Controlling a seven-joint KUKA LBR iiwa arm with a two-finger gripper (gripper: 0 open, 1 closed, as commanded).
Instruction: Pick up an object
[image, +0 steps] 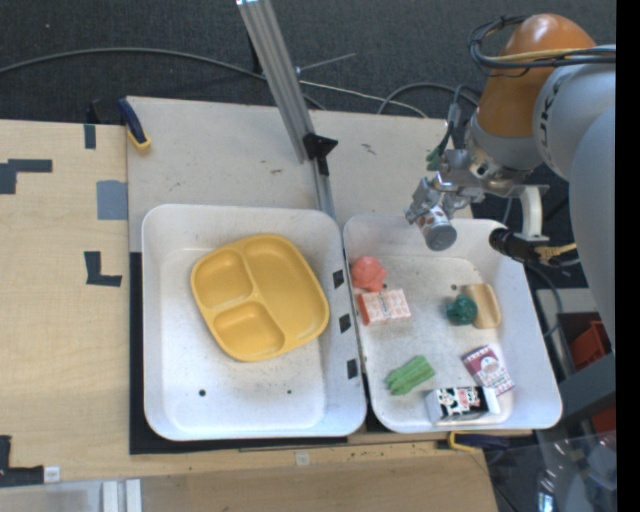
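Two shallow white bins sit side by side on the bench. The left bin (165, 330) carries one thing: a yellow plate (259, 296) with three compartments, turned a little askew, lying toward the bin's far half.

The right bin (540, 385) carries seven loose things. Near its far left corner lies one pink, rounded soft object (368, 272), and touching it on the near side is one small packet with red and white stripes (384, 306), its long axis running roughly across the bin. Toward the right edge sit one dark green rounded object (461, 310) and, touching its right side, one tan scoop-shaped piece (486, 305) whose long axis runs from far to near. Near the middle of the near half lies one light green ridged object (410, 375), slanted, its long axis rising toward the far right. Close to the near right corner are one small red and white packet (488, 367), tilted, and one black and white carton (463, 402) lying along the near edge, its long axis across the bin. Their printing is too small to read.

The gripper (432, 222) hangs over the far edge of the right bin, above the pink object and apart from it. Whether it is released or clenched cannot be told; a grey cylindrical tip points down toward the bin.
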